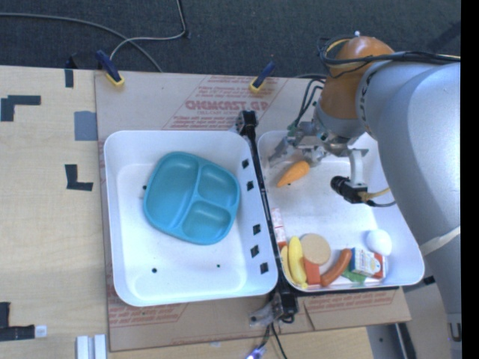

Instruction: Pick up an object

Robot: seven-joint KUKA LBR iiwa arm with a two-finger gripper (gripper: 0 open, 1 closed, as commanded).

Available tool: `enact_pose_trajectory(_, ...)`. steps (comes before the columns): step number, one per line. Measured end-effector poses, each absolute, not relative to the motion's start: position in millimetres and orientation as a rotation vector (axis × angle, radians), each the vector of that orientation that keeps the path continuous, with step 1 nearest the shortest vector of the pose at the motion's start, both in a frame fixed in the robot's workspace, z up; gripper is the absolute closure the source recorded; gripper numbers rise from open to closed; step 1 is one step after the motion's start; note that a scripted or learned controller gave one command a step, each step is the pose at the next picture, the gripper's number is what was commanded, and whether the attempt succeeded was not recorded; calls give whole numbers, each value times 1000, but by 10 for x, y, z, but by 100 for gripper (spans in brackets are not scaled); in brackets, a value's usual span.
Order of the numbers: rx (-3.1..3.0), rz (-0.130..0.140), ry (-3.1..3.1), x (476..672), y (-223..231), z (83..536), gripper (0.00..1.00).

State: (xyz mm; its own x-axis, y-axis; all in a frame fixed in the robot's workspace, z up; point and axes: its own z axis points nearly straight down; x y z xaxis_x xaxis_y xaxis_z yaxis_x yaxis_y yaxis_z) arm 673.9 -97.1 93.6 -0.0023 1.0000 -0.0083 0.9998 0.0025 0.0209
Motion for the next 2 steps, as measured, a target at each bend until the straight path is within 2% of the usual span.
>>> enact_pose_trajectory(2,2206,17,2216,6737,-1022,926,0)
